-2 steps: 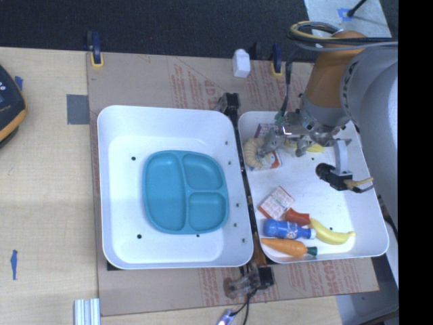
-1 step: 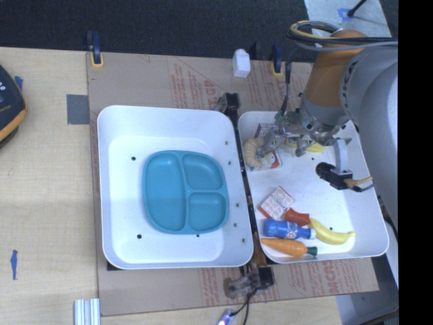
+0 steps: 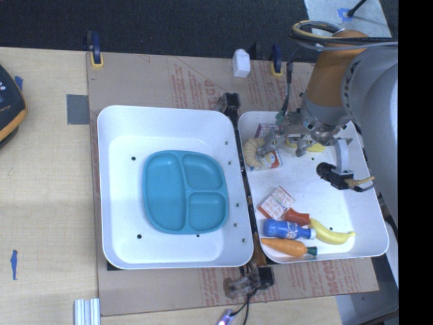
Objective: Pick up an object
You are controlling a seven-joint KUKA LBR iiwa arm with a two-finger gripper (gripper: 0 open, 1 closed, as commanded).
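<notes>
The grey arm fills the upper right of the frame. Its gripper hangs low in the right bin's upper left, beside a pale round pastry; whether it grips anything, I cannot tell. A blue divided plate lies in the left bin.

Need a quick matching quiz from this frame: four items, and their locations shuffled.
Items:
1. blue divided plate
2. toy banana
3. toy carrot
4. gripper

Locations:
A. over the far end of the right bin
B. middle of the left bin
C. near edge of the right bin, just below the blue bottle
D. near right part of the right bin, right of the blue bottle

Pairs: 1-B, 2-D, 3-C, 4-A
</notes>
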